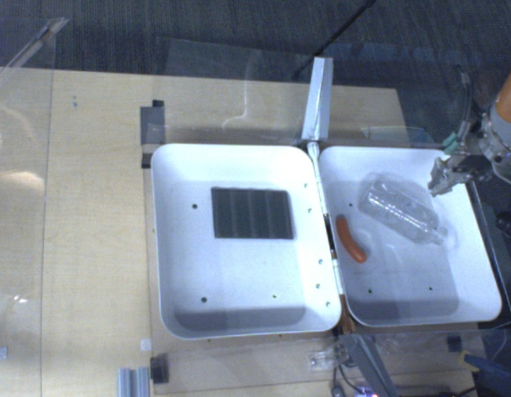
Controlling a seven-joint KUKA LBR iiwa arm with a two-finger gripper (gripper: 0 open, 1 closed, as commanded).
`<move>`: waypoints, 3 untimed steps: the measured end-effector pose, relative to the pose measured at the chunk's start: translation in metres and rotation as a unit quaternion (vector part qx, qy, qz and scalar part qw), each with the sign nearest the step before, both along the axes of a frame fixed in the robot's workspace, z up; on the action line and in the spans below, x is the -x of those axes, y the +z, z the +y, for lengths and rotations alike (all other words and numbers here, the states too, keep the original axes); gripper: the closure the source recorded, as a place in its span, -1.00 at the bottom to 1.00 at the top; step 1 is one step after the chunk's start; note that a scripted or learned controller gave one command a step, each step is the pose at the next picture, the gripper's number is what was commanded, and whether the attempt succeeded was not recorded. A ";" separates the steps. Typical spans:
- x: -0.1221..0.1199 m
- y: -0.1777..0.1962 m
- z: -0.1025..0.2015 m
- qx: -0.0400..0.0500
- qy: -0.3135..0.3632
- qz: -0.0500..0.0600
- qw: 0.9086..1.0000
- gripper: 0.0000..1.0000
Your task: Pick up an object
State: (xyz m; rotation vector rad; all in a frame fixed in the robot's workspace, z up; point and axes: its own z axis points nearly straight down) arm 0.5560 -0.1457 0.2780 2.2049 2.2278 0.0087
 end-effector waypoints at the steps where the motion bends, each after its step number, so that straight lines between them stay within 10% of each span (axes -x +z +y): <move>1: 0.000 0.000 0.000 0.000 0.000 0.000 1.000 -1.00; 2: -0.054 -0.139 0.041 0.003 -0.006 -0.017 1.000 -1.00; 3: -0.020 -0.033 0.051 -0.001 -0.076 0.000 0.997 -1.00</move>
